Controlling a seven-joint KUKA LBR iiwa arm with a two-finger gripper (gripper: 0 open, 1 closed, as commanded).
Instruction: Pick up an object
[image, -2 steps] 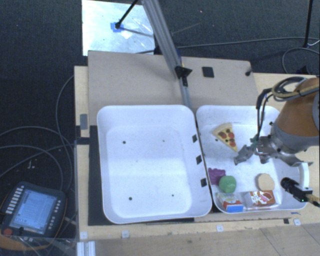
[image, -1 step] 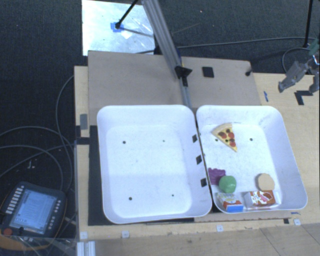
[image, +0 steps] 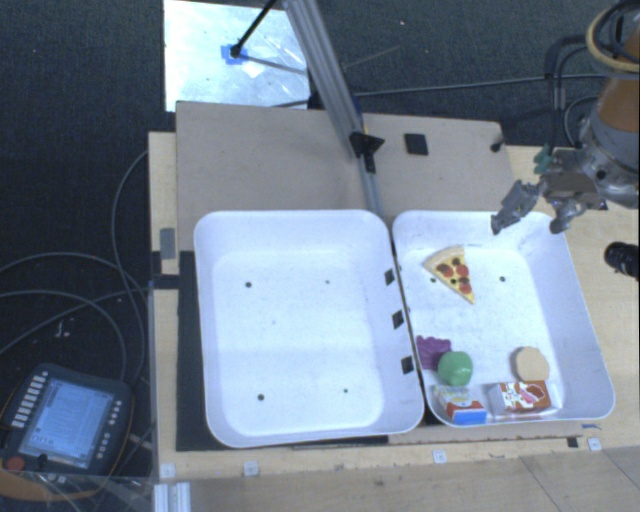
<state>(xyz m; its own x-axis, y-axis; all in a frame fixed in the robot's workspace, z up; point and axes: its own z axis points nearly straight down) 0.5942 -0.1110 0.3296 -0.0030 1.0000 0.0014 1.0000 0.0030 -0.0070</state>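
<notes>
The left bin (image: 290, 330) sat bare on the worktop (image: 440, 175), so any pick had to come from the right bin (image: 560, 300). There a purple piece (image: 432, 350) and green ball (image: 455, 367) crowded the near corner with two small cartons (image: 462, 405), and a bun (image: 531, 363) sat just beside them; a pizza slice (image: 451, 272) lay alone farther back. The pincer (image: 530, 215) hung open and empty over the bin's far right rim. I judged the risks plain: clipping that rim on descent, sliding off the flat slice, or nudging neighbours in the crowded corner.
</notes>
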